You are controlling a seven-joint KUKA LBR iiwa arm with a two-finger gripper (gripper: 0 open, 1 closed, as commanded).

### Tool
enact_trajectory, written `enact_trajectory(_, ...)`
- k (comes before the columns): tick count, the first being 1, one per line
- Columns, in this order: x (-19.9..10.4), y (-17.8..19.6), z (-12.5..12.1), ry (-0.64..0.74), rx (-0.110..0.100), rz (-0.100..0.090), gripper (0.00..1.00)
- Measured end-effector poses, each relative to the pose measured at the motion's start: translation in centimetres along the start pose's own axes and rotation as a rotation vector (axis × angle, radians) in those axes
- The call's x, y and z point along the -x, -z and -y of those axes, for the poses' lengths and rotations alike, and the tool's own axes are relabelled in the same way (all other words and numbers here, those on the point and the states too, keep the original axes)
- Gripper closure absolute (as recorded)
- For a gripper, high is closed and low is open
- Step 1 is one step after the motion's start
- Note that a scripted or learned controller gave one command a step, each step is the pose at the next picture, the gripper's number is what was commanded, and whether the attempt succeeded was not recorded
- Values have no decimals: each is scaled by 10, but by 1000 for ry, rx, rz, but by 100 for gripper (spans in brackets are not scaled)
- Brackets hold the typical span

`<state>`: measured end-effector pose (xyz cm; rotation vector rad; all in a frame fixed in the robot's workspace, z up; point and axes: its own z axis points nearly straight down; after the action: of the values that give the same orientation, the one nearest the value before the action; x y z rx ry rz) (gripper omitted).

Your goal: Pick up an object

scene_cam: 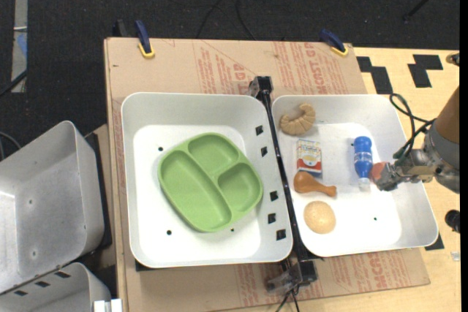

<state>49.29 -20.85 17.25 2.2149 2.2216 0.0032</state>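
From above, the gripper (386, 177) sits low at the right bin's (420, 230) right side, just beside the blue bottle (363, 157); I cannot tell its grip state. Something reddish shows at its tip, possibly a small object. A closing pinch could nudge the bottle, which lies flat, rolling it away.

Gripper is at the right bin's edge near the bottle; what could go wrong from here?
The gripper sits close beside the blue bottle, so a descent may nudge or roll the bottle instead of grasping it. The small carton, drumstick and round bun lie packed together, so a grasp there could catch two items. The right bin wall is near and could be struck.
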Motion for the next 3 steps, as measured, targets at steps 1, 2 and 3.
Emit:
enact_trajectory(1, 6, 45, 3, 0, 0, 1, 100)
enact_trajectory(2, 5, 109, 2, 1, 3, 2, 100)
enact_trajectory(3, -51, 94, 7, 4, -6, -3, 100)
